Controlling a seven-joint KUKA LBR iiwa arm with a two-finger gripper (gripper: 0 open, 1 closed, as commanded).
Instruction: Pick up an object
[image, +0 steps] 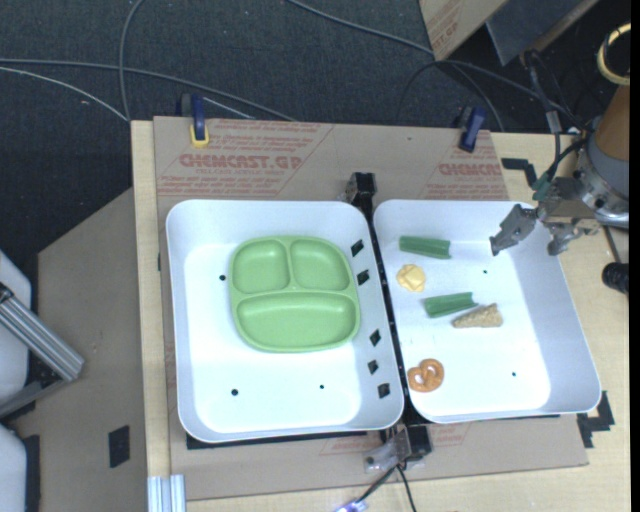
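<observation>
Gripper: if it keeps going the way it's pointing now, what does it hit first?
Likely the upper green stick. The gripper points left and down across the right bin toward it. Height is unclear, so it may meet the bin floor short of it.

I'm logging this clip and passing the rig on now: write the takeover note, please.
Gripper: over the right bin's top right corner, nothing seen between its fingers.
Right bin: two green sticks, yellow piece, tan wedge, pretzel.
Left bin: green plate.
Done: nothing picked yet.
Left: choose an item, probably the upper green stick as nearest, grasp and lift.
</observation>
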